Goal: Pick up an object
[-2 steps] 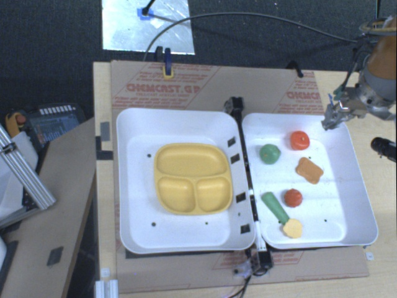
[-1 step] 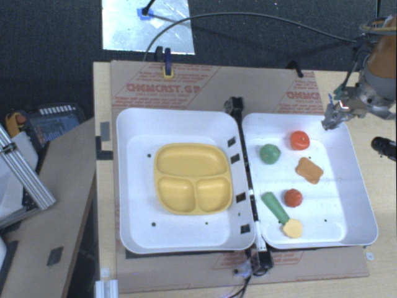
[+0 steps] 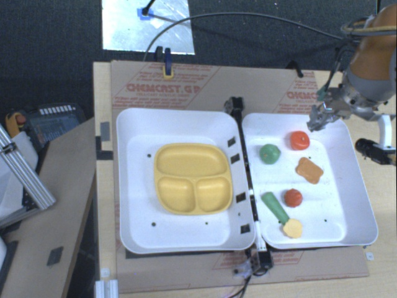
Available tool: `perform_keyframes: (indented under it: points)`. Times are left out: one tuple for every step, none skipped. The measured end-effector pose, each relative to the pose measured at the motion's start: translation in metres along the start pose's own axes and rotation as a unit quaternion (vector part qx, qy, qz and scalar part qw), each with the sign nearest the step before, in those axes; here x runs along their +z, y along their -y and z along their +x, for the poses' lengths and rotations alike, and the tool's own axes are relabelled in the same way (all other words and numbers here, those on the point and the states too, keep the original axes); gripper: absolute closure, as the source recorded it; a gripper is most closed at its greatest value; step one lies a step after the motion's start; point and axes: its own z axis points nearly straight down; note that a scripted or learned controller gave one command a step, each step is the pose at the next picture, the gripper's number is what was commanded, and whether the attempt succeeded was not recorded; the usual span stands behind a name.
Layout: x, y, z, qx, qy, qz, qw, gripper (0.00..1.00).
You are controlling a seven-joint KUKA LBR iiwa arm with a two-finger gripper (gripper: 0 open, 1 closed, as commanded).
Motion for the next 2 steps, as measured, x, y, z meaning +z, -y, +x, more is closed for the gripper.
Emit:
perform_keyframes:
  points:
    - [0.010,0.002,0.057,-0.001,-0.001,0.000,1.0000,1.00]
    - [-0.003,0.008,0.110,-0.001,-0.001,0.000,1.0000,1.00]
